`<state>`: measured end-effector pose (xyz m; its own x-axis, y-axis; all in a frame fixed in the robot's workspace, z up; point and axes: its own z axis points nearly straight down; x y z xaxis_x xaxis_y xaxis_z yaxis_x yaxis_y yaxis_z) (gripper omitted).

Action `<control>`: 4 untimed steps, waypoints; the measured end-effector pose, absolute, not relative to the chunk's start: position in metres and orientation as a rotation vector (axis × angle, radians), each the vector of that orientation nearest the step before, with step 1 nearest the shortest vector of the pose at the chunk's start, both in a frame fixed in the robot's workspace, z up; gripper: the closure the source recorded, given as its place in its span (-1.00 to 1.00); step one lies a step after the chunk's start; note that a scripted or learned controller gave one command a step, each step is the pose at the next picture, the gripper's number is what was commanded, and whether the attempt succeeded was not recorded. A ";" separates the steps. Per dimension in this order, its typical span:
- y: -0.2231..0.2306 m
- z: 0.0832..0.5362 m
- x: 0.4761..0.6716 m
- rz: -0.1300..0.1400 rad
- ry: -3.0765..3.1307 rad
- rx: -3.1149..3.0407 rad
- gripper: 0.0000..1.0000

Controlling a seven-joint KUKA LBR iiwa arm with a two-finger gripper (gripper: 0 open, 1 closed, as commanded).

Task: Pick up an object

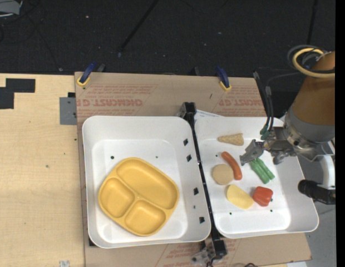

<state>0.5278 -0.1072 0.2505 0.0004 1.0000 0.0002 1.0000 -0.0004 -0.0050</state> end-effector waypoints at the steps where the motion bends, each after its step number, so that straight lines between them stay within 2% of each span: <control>1: -0.107 0.252 0.529 0.001 -2.221 -2.221 -1.00; 2: -0.110 0.190 0.526 0.006 -2.219 -2.218 -1.00; 4: -0.110 0.095 0.523 0.005 -2.219 -2.218 -1.00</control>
